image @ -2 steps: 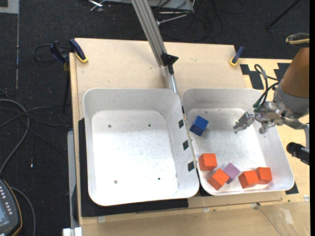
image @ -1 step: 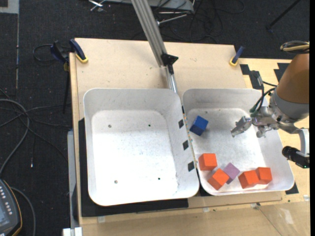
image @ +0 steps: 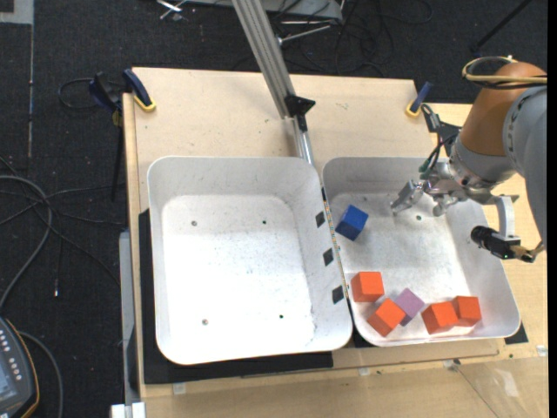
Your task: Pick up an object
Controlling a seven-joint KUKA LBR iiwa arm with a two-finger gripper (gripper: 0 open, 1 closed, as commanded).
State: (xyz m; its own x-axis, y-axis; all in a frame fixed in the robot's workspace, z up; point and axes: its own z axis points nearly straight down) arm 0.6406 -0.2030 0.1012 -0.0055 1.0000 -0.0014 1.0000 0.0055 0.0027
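- Along the near wall of the right bin (image: 500,286), a cluster of blocks is seen: an orange block (image: 467,309) at the right end, a second orange block (image: 440,317) touching it on its left.
- Just left of those, a purple block (image: 409,303) is found tilted, pressed against a third orange block (image: 385,317) at its near-left side.
- A fourth orange block (image: 368,286) is placed slightly farther back, just beside that pair, close to the bin's left wall.
- The left bin (image: 165,233) is set against the right bin, their walls meeting along a seam where small black clips (image: 329,255) are seen.
- Farther back in the right bin, a blue block (image: 352,222) is seen alone, near the left wall, well apart from the near cluster.
- The gripper (image: 409,197) is held low over the far part of the right bin, to the right of the blue block and apart from it; nothing is seen between its fingers, and whether they are spread or closed cannot be told at this size.
- The grey arm (image: 513,138) with its orange band (image: 492,111) is brought in from the right over the bin's far-right corner.
- At the far end, the wooden bench (image: 226,111) is crossed by a slanted metal rail (image: 265,46), and yellow-tipped clamps (image: 139,92) are fixed at its back corners.
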